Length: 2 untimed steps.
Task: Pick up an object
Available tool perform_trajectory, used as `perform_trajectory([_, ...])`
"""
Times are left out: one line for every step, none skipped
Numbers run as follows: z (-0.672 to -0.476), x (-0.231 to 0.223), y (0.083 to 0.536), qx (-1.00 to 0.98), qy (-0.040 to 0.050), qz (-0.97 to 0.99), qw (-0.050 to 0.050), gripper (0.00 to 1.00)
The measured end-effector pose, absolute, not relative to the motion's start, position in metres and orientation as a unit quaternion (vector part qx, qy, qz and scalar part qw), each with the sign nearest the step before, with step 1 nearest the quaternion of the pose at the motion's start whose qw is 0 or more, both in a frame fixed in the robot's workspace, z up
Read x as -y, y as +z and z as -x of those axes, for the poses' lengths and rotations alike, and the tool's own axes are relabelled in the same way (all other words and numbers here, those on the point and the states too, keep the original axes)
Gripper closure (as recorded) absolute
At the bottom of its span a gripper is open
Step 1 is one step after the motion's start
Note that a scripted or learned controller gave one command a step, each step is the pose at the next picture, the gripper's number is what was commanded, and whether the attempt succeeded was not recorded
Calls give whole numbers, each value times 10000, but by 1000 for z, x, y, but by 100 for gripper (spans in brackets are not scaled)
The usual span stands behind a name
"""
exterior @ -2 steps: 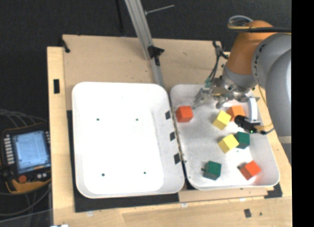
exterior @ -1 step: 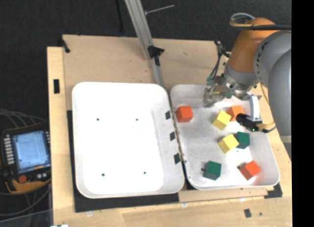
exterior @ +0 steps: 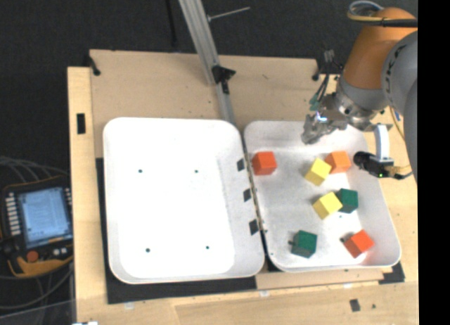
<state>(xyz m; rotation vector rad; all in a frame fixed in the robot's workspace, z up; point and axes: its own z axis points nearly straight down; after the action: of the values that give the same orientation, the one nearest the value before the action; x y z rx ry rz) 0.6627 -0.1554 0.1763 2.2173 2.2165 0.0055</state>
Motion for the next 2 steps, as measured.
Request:
perform_trajectory([-664,157,214,-7077,17,-7065,27,100])
perform_trajectory([-640,116,209,-7085,-4,-7057,1,100])
